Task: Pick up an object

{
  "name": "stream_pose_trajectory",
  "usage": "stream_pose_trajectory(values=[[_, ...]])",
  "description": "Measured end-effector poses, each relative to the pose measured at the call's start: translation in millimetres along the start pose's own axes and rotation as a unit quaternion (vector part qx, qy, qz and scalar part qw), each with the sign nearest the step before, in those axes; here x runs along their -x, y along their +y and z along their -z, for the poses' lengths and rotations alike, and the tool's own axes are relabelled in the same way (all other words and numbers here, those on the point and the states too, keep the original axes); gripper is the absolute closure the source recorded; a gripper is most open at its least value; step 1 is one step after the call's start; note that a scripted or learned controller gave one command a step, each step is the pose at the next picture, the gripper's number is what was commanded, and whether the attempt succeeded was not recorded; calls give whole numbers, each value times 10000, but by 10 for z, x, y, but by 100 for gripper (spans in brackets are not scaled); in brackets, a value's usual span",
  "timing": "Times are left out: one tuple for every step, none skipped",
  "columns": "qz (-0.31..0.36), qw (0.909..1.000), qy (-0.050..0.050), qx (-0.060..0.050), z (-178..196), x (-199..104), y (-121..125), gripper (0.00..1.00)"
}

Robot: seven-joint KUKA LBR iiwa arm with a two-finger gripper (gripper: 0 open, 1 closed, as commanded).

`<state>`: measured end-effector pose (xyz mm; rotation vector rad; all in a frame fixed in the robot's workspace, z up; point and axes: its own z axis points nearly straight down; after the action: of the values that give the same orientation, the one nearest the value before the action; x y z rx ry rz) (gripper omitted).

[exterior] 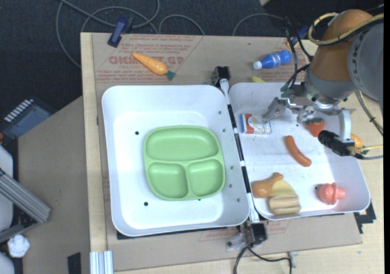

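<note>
The grey arm (359,53), with its orange band (341,41) above the wrist, reaches in from the right over the far part of the right bin (359,196). Its jaws (266,122) hang low at the bin's far left corner, right over a small red-and-white carton (251,124) that lies against the bin's left wall. Whether the jaws are parted or closed cannot be told from here, and nothing can be seen held between them.

The right bin holds several other things. A sausage (297,150) lies tilted near the middle, apart from the carton. At the near edge, a tan bread roll (283,201) touches an orange piece of toy food (266,186) on its left. A pink toy (331,193) rests near the near right corner. A small red item (315,126) sits just beside the wrist, partly hidden by it.

The left bin (122,145) carries a green divided tray (183,162) in its middle, with one long compartment at the far side and two smaller ones nearer.

Outside the bins, on the cardboard-covered surface (97,206), a toy carrot (152,64) lies beyond the left bin, and a blue-and-white bottle (273,60) lies on its side beyond the right bin. A blue clip (118,30) sits at the surface's far left edge.
</note>
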<state>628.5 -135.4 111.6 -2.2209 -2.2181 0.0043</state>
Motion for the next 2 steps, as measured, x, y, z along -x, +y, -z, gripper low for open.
stream_pose_trajectory(values=[[5, 10000, 1, 5, -273, 456, -277, 0], [3, 10000, 5, 11, -273, 308, -554, 0]])
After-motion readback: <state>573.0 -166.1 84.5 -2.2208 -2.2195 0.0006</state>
